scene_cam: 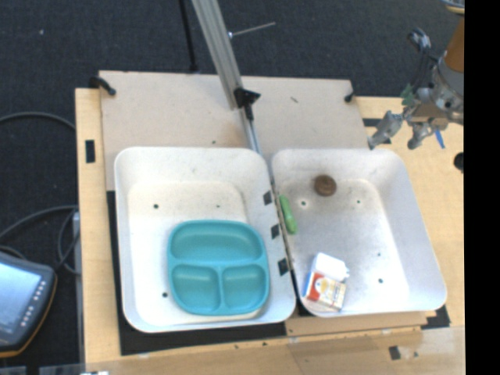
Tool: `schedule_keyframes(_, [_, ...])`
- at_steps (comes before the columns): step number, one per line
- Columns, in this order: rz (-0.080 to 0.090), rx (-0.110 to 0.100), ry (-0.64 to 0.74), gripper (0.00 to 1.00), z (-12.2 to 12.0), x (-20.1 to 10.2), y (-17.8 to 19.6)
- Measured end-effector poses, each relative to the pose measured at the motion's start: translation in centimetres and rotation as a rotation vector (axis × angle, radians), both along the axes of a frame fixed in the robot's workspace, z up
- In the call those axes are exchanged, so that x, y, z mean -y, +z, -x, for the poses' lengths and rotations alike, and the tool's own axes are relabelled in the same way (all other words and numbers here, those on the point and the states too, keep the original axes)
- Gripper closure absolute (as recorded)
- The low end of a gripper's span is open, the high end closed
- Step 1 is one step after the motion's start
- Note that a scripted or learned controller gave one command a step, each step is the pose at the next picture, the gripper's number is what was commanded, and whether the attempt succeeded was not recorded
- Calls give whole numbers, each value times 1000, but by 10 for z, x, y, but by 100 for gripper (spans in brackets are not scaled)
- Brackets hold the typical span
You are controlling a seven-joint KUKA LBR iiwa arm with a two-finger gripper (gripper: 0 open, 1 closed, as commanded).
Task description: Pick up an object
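Inspector: Objects for picking lie in the right bin (406, 209). A small brown round item (325, 184) sits near the bin's far wall, left of centre. A green piece (288, 214) lies against the left wall, just beside the seam between the two bins. A small carton (326, 284), white with red and yellow print, rests at the near edge, tilted.

Clerk: And the left bin (141, 186)?

Inspector: It carries a teal divided tray (219, 267), three compartments, set in the near right part of the bin, touching nothing else.

Clerk: Position of the gripper (400, 131)?

Inspector: It hangs beyond the far right corner of the right bin, above the bench (90, 233) rather than over the bin floor, well apart from all three items. Its two fingers (380, 133) stand spread, with nothing between them.

Clerk: Anything further?

Inspector: A metal rail (220, 45) runs at a slant from the top of the view down to the seam between the bins. A handheld pendant (22, 299) with cables lies off the bench at lower left.
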State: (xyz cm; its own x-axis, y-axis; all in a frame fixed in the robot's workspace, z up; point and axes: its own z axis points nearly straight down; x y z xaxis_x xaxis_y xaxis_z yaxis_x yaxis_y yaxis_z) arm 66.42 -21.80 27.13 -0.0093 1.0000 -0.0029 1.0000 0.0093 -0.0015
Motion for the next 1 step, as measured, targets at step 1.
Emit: schedule_keyframes(1, [-1, 8, -5, 0, -12, -15, 35])
